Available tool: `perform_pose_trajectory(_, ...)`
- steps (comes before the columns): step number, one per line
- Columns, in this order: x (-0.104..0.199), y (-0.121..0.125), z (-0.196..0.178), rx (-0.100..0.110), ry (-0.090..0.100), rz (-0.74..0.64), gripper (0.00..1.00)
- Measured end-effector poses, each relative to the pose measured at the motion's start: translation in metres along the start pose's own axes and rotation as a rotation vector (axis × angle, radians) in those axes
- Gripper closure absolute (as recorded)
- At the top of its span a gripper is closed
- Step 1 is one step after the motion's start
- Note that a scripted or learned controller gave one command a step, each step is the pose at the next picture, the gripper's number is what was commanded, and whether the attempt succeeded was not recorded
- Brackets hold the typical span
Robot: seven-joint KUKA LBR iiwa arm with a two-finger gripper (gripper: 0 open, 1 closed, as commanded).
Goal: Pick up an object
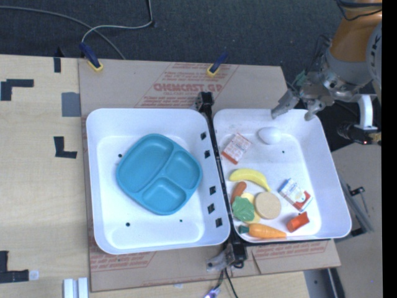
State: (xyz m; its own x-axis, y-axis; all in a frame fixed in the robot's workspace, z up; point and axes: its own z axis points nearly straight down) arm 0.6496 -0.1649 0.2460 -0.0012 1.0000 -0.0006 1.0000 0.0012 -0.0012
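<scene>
My gripper [294,108] hangs over the far edge of the right bin [322,166], open, with nothing between its fingers. Just below it in the bin lies a white egg-shaped object [269,135]. Further in are a red-and-white packet [236,147], a yellow banana [250,177], a round tan biscuit [268,205], a green vegetable [244,210], a carrot [267,231], a small white carton [294,193] and a red piece [298,221].
The left bin [102,166] holds a blue divided plate [159,173]. Black clips run along the seam between the bins [213,166]. Cardboard lies under both bins, with yellow clamps [216,67] at its far edge.
</scene>
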Motion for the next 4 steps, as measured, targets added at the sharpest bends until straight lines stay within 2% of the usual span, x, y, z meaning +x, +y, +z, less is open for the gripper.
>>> perform_pose_trajectory(1, 0.041, -0.048, 0.149, -0.008, -0.001, 0.002, 0.00)
perform_pose_trajectory(2, 0.069, -0.080, 0.160, -0.005, -0.001, 0.000, 0.00)
perform_pose_trajectory(3, 0.069, -0.079, 0.150, -0.006, -0.002, 0.000, 1.00)
perform_pose_trajectory(4, 0.069, -0.079, 0.150, -0.006, -0.002, 0.000, 0.00)
